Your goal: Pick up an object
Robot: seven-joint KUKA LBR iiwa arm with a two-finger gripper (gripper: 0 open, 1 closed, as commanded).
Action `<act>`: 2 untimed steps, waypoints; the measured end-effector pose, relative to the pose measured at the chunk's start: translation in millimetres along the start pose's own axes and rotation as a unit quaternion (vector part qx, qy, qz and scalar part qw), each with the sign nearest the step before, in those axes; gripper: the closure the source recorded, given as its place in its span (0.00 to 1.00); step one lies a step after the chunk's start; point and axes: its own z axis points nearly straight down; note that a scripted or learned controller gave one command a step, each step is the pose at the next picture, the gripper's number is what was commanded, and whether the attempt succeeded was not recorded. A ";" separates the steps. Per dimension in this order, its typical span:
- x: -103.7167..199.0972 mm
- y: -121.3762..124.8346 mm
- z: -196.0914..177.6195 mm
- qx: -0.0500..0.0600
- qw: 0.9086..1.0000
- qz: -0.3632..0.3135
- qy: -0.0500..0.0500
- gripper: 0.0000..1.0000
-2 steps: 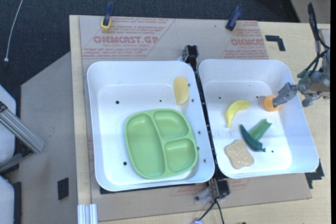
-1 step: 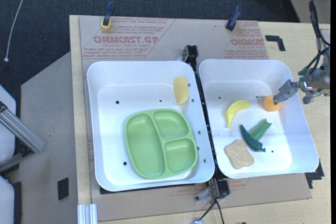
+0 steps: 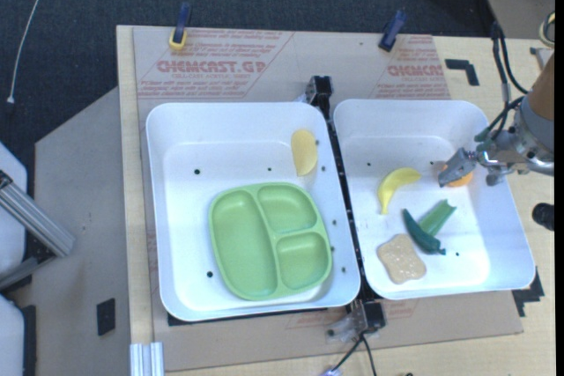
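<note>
The right bin (image 3: pixel 493 216) holds a yellow banana (image 3: pixel 397 185), a green and teal object (image 3: pixel 430 226), a beige flat piece (image 3: pixel 401 259) and a small orange object (image 3: pixel 456 180). My gripper (image 3: pixel 471 169) reaches in from the right, low over the bin's upper right part. It sits right at the orange object, which peeks out beneath its left side. I cannot tell whether the orange object is gripped. The banana lies a short way to the gripper's left.
The left bin (image 3: pixel 176 189) holds a green divided plate (image 3: pixel 269 238) and a pale yellow piece (image 3: pixel 304 151) near its right wall. A black clamp (image 3: pixel 319 89) sits between the bins at the back. Cables (image 3: pixel 507 66) hang at the right.
</note>
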 end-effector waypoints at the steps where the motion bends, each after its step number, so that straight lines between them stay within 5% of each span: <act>1: 4.1 -7.5 45.4 -0.002 1.000 0.000 -0.001 0.00; 2: -1.2 -16.0 103.6 0.000 1.000 0.001 0.000 0.00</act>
